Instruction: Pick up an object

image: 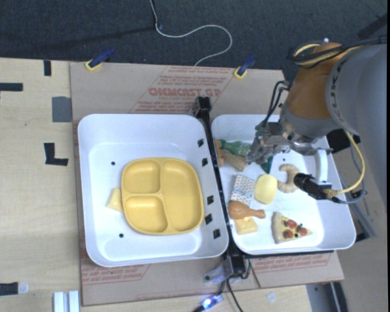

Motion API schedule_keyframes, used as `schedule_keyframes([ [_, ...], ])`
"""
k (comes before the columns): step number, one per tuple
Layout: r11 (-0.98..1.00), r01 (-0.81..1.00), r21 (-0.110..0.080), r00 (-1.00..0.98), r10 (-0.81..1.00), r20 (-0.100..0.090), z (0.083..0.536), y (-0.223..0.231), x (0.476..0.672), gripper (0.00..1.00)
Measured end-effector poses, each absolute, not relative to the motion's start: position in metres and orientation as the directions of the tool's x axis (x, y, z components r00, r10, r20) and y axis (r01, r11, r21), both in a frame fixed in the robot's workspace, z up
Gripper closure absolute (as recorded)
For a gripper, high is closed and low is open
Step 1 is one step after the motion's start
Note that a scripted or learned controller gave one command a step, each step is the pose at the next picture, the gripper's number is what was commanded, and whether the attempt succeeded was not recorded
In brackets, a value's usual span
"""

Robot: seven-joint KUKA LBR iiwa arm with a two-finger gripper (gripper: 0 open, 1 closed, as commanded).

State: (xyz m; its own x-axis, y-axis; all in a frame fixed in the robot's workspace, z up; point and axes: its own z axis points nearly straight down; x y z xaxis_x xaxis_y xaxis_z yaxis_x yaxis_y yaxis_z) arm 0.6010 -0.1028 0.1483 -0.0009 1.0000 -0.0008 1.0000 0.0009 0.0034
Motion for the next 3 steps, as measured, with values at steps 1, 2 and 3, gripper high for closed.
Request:
schedule_keyframes([
  [1,0.002,1.0,0.003,-0.002,1.0,0.0,0.191,-0.102,0.599,1.0],
  [2,0.002,1.0,0.003,-0.002,1.0,0.0,0.227,-0.102,0.6,1.0],
  [3,0.0,1.0,-0.003,0.0,1.0,0.0,0.232,-0.09,0.556,1.0],
])
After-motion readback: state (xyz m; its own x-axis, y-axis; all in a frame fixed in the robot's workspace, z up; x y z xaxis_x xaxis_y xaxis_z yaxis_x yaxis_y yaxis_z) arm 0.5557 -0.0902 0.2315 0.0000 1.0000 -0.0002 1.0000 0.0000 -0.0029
